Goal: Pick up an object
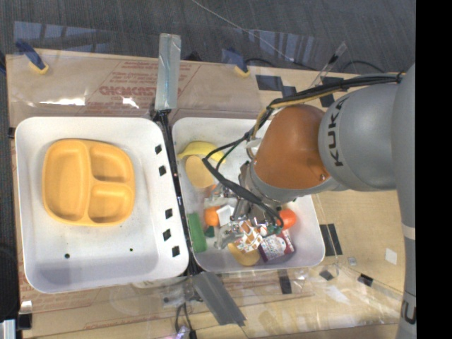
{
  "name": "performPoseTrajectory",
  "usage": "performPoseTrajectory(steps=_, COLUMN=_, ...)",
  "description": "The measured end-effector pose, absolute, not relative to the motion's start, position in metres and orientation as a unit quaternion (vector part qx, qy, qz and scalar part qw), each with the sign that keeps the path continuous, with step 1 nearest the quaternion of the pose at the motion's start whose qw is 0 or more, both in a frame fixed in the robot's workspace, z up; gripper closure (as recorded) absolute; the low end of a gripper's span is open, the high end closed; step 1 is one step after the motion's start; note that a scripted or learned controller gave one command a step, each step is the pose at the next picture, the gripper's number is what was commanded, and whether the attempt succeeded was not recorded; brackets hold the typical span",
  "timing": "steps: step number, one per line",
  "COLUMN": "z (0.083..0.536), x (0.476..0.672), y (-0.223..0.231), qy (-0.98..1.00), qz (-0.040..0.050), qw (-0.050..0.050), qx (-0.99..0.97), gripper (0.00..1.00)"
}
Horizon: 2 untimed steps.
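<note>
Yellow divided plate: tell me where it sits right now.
The yellow divided plate lies in the left bin, toward its upper half in the camera view, apart from the arm that reaches over the cluttered right bin.

White letters "KUKA" run down the grey arm (353, 136).

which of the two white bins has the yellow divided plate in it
The left bin. The yellow divided plate lies in its upper part, while the right bin holds a heap of small items under the arm.
</note>
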State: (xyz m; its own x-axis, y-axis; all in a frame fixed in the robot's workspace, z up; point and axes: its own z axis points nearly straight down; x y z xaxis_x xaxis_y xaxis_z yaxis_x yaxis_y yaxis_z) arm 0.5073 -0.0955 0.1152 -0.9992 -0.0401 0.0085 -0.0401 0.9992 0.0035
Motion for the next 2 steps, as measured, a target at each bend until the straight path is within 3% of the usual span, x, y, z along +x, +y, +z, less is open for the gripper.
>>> performPoseTrajectory(steps=1, z=0.092, x=0.524, y=-0.094, qy=-0.999, qz=-0.0003, qw=0.0, qx=-0.046, gripper=0.0)
performPoseTrajectory(steps=2, z=0.102, x=0.526, y=-0.092, qy=-0.999, qz=-0.0002, qw=-0.001, qx=-0.042, gripper=1.0)
